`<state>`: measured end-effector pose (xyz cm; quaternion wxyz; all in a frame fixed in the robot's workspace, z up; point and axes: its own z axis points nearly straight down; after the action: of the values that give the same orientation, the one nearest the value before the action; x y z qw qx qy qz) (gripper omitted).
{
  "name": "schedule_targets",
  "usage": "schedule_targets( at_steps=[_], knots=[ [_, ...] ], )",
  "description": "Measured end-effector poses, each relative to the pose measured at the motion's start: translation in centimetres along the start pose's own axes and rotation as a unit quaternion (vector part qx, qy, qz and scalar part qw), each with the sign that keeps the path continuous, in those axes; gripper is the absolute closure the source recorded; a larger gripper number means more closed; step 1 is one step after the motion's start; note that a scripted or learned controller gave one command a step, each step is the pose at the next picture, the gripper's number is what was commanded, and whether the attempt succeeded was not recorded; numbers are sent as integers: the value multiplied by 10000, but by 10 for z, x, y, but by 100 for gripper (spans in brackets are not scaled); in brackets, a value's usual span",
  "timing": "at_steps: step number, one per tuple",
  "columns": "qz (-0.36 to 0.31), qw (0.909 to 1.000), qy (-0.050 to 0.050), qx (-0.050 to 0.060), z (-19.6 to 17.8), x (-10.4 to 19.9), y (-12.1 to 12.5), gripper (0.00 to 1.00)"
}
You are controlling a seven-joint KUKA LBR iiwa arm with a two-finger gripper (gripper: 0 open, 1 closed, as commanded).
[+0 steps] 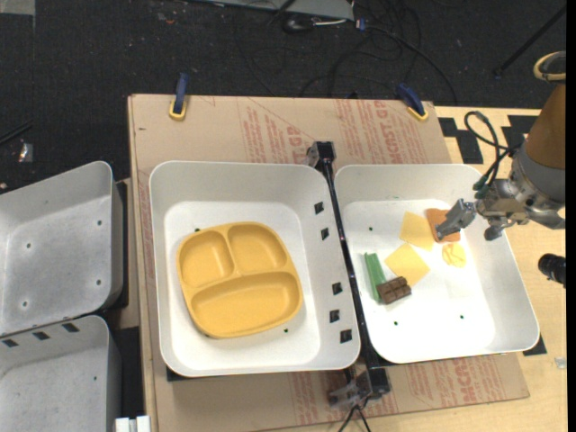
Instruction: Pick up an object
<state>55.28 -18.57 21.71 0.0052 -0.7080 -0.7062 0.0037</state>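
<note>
You've got the gripper [453, 220] low in the right bin [504, 331], over the orange piece [436, 216] beside the yellow wedges [416, 230]. Jaws' gap: can't tell, nothing visibly held. Risk: items crowd together, so jaws may nudge neighbours & slip off.

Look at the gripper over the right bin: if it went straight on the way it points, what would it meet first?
Probably the orange piece just below the gripper, next to a yellow square; depth is hard to judge from this slanted view.

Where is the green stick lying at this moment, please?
The green stick lies in the right bin, near its left wall, just left of the brown block and a yellow slice.
</note>
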Motion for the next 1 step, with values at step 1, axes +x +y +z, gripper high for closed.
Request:
schedule_targets(
  at_steps=[1],
  knots=[
    [-16,10000,-13,-62,-7,0,3,0]
  ],
)
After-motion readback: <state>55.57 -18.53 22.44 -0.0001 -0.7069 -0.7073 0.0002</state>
